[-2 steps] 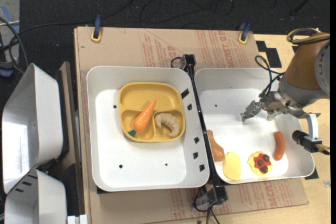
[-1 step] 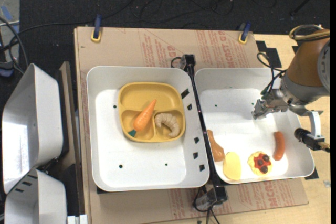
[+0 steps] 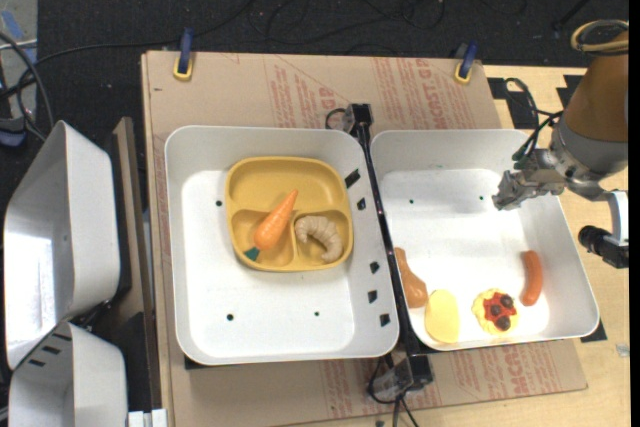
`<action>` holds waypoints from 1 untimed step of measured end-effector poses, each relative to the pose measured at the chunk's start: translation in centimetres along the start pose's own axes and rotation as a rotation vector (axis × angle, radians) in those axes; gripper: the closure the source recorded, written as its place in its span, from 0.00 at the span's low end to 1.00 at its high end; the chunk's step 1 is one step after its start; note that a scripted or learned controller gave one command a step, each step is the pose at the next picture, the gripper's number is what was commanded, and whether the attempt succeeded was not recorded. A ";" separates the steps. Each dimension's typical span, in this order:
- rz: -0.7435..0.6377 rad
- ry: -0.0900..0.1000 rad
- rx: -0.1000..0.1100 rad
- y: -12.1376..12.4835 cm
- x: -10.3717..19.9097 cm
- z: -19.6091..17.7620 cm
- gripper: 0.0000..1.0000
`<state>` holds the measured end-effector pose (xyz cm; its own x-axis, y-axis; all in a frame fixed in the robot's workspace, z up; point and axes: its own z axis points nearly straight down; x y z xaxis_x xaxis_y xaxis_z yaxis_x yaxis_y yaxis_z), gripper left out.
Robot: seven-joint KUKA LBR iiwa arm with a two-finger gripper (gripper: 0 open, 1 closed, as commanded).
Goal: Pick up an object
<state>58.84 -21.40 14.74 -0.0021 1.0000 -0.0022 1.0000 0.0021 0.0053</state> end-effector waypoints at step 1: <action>0.000 -0.001 -0.001 0.0 -0.3 -4.4 1.00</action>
<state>58.84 -21.74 19.10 -0.0022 1.0000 -0.0028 1.0000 0.0022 0.0059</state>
